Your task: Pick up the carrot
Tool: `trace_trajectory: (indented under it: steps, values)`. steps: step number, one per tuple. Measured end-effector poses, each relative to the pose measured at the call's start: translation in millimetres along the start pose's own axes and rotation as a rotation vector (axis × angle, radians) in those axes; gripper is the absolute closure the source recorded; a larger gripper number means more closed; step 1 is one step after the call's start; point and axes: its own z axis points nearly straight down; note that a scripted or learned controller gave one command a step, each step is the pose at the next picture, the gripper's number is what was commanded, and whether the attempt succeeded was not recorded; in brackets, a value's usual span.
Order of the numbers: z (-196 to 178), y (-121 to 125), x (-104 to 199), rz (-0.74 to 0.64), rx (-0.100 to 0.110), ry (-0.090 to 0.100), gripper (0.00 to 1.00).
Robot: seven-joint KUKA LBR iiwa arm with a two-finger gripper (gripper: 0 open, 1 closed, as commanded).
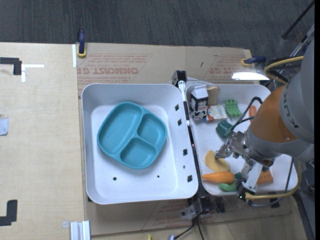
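The carrot [218,177] is orange and lies on its side near the front edge of the right bin [200,139], its tip pointing left. A small green piece [228,186] lies against its right end. My gripper [228,150] hangs just above and behind the carrot, over a yellow item [212,160], and nothing shows held in it. The grey wrist and its orange band [267,119] cover the bin's right side.
The left bin [95,184] holds a teal divided plate [132,135]. At the back of the right bin stand a black-and-white carton [199,104], a snack pack [216,113], a green block [232,107] and a teal object [223,129]. Another orange item [265,177] lies under the wrist.
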Motion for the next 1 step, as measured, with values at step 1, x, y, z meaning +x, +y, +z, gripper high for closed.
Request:
trace_trajectory:
  steps: [1]
  values:
    - [-8.4,1.3,-0.3,-0.002,0.001,0.0,1.0]
